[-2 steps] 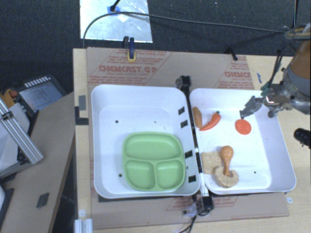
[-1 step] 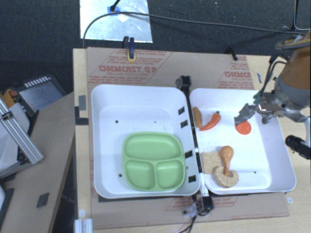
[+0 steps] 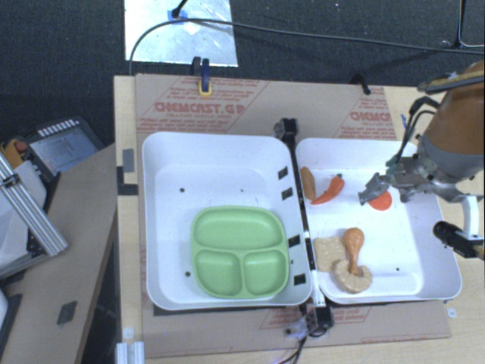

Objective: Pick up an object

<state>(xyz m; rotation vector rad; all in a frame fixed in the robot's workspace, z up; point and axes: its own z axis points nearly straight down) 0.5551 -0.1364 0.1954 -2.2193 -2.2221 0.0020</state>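
My gripper (image 3: 374, 193) hangs low over the right bin (image 3: 436, 275), at its upper middle. A small red round piece (image 3: 383, 202) shows right below and beside the gripper tip, partly covered by it; I cannot tell whether it is touched. To the left lie a red chili pepper (image 3: 328, 190) and an orange-brown sausage-like piece (image 3: 307, 181). Toward the front of the bin a chicken drumstick (image 3: 353, 244) rests across a tan bread slice (image 3: 326, 252) and a round beige piece (image 3: 353, 280).
The left bin (image 3: 170, 158) holds a green divided plate (image 3: 239, 250) at its front right. A black divider with clips (image 3: 297, 203) runs between the bins. The arm's grey and orange wrist (image 3: 455, 139) overhangs the right bin's far right side.
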